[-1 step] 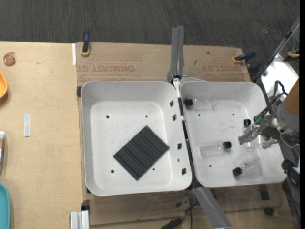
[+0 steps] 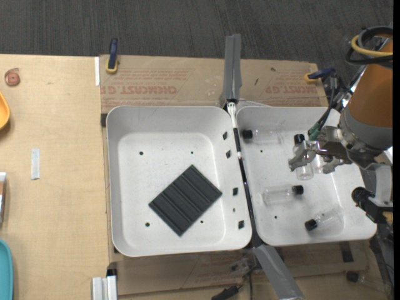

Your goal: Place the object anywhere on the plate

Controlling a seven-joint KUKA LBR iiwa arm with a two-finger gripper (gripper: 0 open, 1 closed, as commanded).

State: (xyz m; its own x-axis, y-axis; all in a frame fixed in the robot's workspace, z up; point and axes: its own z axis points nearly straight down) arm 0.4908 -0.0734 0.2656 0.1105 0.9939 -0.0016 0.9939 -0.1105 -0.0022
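The claw (image 2: 307, 161) hung over the middle of the right shallow white bin (image 2: 350, 233), reached in from three o'clock by the grey arm with its orange band (image 2: 375, 99). A small clear plastic vial with a black cap (image 2: 302, 156) showed at its fingertips, apparently pinched between them, though how wide they stood could not be told for certain. Three similar clear, black-capped vials lay on that bin's floor: one (image 2: 259, 134) at eleven o'clock of the claw, one (image 2: 282, 194) at seven o'clock, one (image 2: 322, 221) near the bin's six o'clock rim. The dark grey ribbed rectangular plate (image 2: 185, 200) lay tilted in the left white bin (image 2: 119, 167), well apart at nine o'clock, with bare floor around it. The bins' raised rims met between them.
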